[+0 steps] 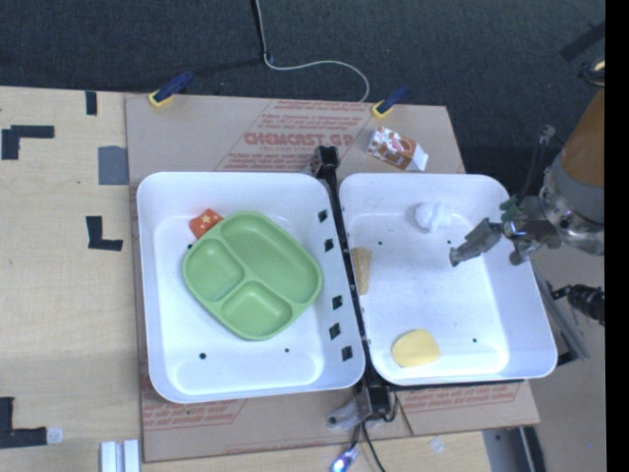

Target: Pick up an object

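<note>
Grey metal, the gripper (488, 243) hangs over the right edge of the right bin (511, 352), its two fingers spread apart with nothing between them; one finger (469, 248) slants down and to the left toward the bin floor. Nearest to it, up and to the left, a small white crumpled lump (427, 215) lies on the bin floor, apart from the fingertips. Further off, below and to the left of the gripper, a yellow rounded piece (416, 348) rests near the front wall. Further left, a tan piece (362, 269) leans against the divider between the bins. Beyond that, in the left bin (157, 264), lies a green divided plate (252, 275), with a small orange block (204, 223) just beside its upper left rim. Outside the bins, up and left of the gripper, a small printed packet (395, 148) lies on the cardboard (285, 136).
</note>
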Robot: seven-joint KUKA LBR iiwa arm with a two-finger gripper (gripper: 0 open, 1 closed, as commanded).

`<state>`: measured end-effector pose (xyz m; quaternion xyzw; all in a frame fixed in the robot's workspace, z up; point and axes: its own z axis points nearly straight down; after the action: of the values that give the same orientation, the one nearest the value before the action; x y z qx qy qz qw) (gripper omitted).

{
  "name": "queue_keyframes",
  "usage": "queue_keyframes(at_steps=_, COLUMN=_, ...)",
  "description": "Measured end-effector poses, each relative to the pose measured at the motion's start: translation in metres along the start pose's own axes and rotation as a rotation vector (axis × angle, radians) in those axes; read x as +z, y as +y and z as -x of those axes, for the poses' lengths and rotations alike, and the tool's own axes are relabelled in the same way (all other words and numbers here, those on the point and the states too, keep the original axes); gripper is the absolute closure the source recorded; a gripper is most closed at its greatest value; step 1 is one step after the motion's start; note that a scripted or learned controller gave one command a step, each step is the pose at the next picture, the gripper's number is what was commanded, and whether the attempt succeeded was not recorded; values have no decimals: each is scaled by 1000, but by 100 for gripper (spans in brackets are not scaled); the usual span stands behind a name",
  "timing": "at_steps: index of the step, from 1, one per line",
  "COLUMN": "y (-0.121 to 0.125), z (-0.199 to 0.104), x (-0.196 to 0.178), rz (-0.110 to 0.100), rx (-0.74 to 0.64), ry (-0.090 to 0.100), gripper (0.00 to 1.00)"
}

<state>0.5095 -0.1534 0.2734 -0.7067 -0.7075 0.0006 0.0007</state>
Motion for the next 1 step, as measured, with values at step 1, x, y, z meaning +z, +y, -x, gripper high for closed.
queue_keyframes(at_steps=1, y=0, z=-1, x=-10, rz=-1, rx=-1, ry=0, gripper=100)
